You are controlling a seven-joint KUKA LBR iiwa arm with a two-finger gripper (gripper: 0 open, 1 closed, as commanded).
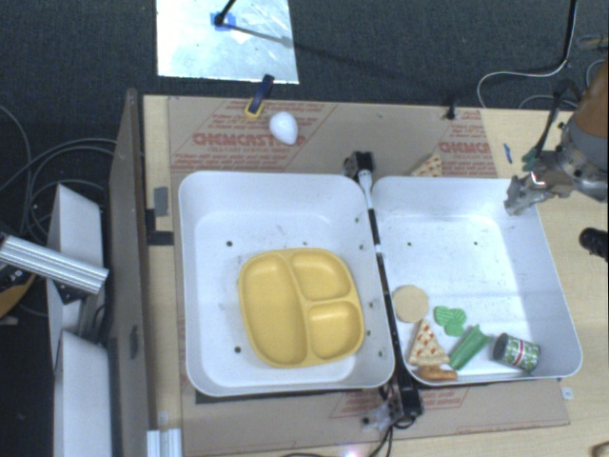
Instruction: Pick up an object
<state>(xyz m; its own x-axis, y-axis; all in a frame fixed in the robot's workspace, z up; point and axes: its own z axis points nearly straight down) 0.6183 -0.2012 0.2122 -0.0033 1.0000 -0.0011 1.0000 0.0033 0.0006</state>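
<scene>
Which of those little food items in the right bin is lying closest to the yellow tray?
The round tan cracker; the pizza slice, green pieces and can lie farther right.

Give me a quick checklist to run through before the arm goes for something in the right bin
1. Pickable things present in the right bin: ok; can, green pieces, pizza slice and round cracker lie near its front edge.
2. Gripper above the target: not ok; it is at the bin's far right corner, away from the cluster.
3. Fingers open: cannot tell.
4. Target stands apart: ok for the can; not ok for the pizza slice, crowded by the green pieces.
5. Gripper free of load: cannot tell.
</scene>
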